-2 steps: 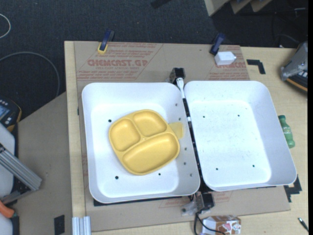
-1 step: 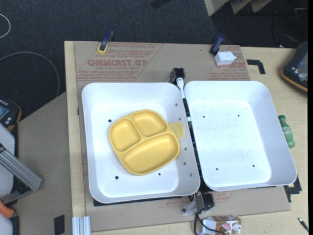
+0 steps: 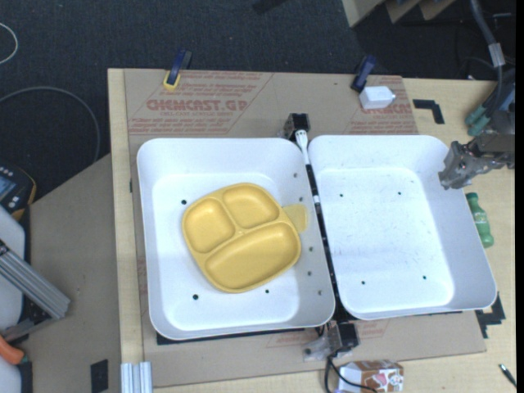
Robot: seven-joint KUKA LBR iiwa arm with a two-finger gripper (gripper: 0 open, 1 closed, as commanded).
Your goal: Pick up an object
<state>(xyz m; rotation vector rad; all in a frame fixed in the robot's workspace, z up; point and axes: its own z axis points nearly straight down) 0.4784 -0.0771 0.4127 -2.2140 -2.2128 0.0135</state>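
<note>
Yellow divided plate (image 3: 241, 237) in the left bin (image 3: 155, 244); claw (image 3: 458, 170) over the right bin's (image 3: 393, 219) right rim.

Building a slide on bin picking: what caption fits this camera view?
Gripper poised at the right bin's far edge; a yellow divided plate lies in the left bin.

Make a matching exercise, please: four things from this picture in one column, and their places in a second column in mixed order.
Things:
1. yellow divided plate
2. gripper
3. green marker
4. small white block

Places:
A. over the right bin's right rim
B. on the bench behind the right bin
C. inside the left bin
D. on the bench just right of the right bin

Pairs: 1-C, 2-A, 3-D, 4-B
</note>
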